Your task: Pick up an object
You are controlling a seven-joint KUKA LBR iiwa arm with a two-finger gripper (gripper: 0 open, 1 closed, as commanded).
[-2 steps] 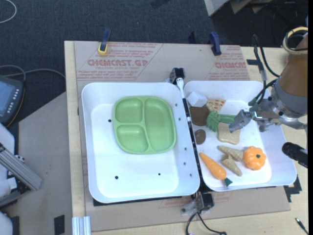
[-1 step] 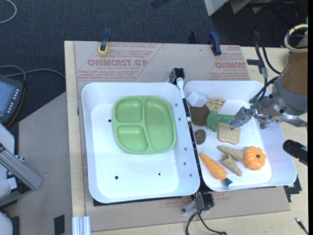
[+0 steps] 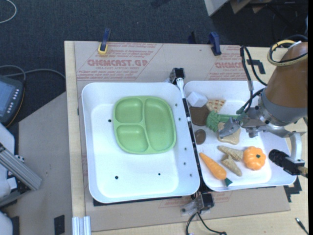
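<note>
Where the arm (image 3: pixel 288 89) reaches in from the right, we see the pincer (image 3: pixel 229 129) low in the right bin (image 3: pixel 264 180), its metal fingers spread narrowly over a pale cracker-like piece (image 3: pixel 233 137), touching the green toy (image 3: pixel 215 120); nothing sits clearly between them. Around it lie a brown block (image 3: pixel 198 115), a white piece (image 3: pixel 197 99), a carrot (image 3: pixel 213 166) and a small pumpkin (image 3: pixel 254 158). In the left bin (image 3: pixel 98 180) rests a green divided plate (image 3: pixel 145 124). Both bins sit on a cardboard-covered bench (image 3: pixel 146 58) held by clamps (image 3: pixel 103 43), over dark carpet (image 3: pixel 73 9) with stray cables.
</note>
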